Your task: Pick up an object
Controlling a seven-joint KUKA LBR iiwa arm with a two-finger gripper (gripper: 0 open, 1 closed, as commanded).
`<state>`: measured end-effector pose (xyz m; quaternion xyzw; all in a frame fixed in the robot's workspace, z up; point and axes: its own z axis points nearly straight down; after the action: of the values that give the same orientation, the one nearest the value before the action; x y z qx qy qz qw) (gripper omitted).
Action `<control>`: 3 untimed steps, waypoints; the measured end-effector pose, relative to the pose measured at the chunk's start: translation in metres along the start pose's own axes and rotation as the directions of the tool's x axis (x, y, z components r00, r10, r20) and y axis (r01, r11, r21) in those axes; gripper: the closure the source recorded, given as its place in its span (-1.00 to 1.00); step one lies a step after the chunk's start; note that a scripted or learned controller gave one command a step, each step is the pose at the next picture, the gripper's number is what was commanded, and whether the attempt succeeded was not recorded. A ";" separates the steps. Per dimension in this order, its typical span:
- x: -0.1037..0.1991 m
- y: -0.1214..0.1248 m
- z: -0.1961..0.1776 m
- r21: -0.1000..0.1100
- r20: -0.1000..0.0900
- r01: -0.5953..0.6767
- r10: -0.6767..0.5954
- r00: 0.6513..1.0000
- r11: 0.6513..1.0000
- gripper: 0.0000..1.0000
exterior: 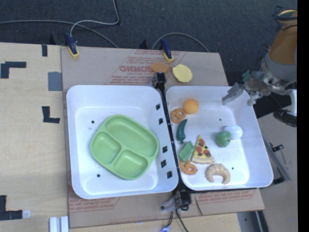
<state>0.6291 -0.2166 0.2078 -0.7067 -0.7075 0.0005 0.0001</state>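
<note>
The right bin [241,115] holds several toy foods: an orange ball [191,106], a pretzel [177,114], a dark green pepper [181,129], a pizza slice [202,150], a green leafy piece [186,152], a second pretzel [188,168], a croissant [218,172] and a green and white vegetable [225,137]. My gripper [241,96] hovers over this bin's far right corner, above and right of the foods. Its fingers are spread open with nothing between them.
A green divided plate [124,146] lies in the left bin [79,105]. A yellow round piece [182,73] and an orange disc [159,67] lie on the cardboard behind the bins. Blue clamps [72,46] and cables sit at the bench's far edge.
</note>
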 end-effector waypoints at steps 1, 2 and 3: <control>-0.002 -0.017 0.116 0.001 -0.001 0.000 0.000 1.000 1.000 -1.00; 0.029 -0.083 0.121 -0.005 0.002 -0.001 0.001 1.000 1.000 -1.00; 0.081 -0.026 0.120 -0.005 0.000 0.002 -0.002 1.000 1.000 -1.00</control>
<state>0.6026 -0.1359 0.0875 -0.7059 -0.7083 -0.0014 -0.0015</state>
